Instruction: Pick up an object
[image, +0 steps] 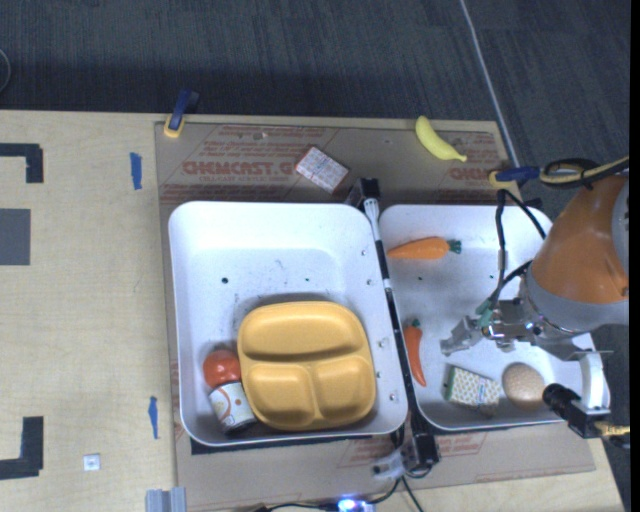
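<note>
My gripper (464, 337) hangs low over the middle of the right bin (470, 275), at the end of the grey arm with the orange band (590, 250). Just below it lies a green and white packet (471, 386), and a tan egg-shaped ball (522, 382) rests to the packet's right. An orange carrot (420, 249) lies near the bin's far wall. A smaller carrot (413, 352) sits along the left wall, to the left of the gripper. Nothing shows held in the gripper.
The left bin (260, 245) holds a yellow compartment tray (303, 361) and a red and white can-like object (226, 388) at its near left. On the board behind the bins lie a yellow banana (438, 140) and a small patterned packet (320, 168). Cables run by the arm.
</note>
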